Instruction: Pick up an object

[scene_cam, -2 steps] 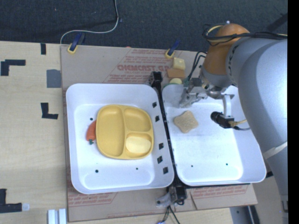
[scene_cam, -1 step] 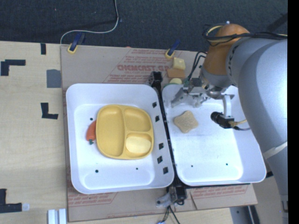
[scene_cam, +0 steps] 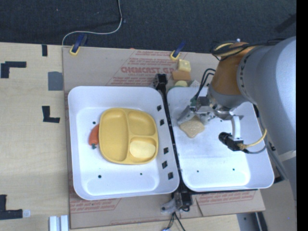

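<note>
Take the right bin (scene_cam: pixel 219 177) as your landmark. The thing to lift is the tan sponge (scene_cam: pixel 192 128), lying flat on that bin's floor in its upper left part, close to the wall it shares with the left bin (scene_cam: pixel 82 177). The arm (scene_cam: pixel 269 76) reaches in from the bin's right, and its wrist hangs over the bin's upper middle. The gripper (scene_cam: pixel 193 115) sits at the sponge's upper edge, touching it or just above it; you cannot tell which from this slanted view. One grey finger runs out to the upper left of the sponge, toward the shared wall. Whether the jaws stand apart or together, you cannot tell, and nothing shows the sponge between them, so don't count it as held. The relation that matters: the sponge lies just below and slightly left of the jaws, toward the bin's near side, with its long axis running roughly from lower left to upper right. You would judge the grasp not yet made; the next move likely calls for centring the jaws over the sponge across its short side before closing. The shared wall is near, so a finger could catch it. In the left bin, a yellow tray (scene_cam: pixel 126 129) holds a pale piece (scene_cam: pixel 142 148), well apart from the work.
</note>
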You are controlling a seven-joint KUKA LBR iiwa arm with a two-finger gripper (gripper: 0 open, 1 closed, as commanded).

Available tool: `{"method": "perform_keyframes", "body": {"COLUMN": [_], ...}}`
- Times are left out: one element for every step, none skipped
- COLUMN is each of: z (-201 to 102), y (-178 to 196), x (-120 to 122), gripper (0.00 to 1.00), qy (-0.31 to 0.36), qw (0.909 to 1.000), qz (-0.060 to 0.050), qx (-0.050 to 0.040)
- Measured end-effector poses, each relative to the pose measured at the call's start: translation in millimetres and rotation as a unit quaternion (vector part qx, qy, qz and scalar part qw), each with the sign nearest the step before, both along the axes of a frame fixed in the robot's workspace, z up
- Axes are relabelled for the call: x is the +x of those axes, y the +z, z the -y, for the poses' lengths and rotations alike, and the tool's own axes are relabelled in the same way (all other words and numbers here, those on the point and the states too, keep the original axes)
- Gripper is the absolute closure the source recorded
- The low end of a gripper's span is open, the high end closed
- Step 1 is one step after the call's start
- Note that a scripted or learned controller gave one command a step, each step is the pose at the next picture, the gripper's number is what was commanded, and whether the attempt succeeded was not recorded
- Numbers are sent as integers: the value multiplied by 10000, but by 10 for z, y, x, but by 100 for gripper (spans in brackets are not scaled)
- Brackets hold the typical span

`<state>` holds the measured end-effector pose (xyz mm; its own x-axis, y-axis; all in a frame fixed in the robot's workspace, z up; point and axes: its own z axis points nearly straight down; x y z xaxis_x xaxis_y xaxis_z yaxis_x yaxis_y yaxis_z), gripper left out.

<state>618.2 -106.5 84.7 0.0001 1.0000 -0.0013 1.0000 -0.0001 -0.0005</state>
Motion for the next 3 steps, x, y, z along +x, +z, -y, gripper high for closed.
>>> {"method": "perform_keyframes", "body": {"z": [126, 52, 46], "y": [3, 6, 100], "x": [139, 29, 29], "gripper": [0, 0, 100], "qy": [9, 4, 6], "qw": [10000, 10000, 10000], "qz": [7, 12, 6], "qx": [13, -4, 4]}}
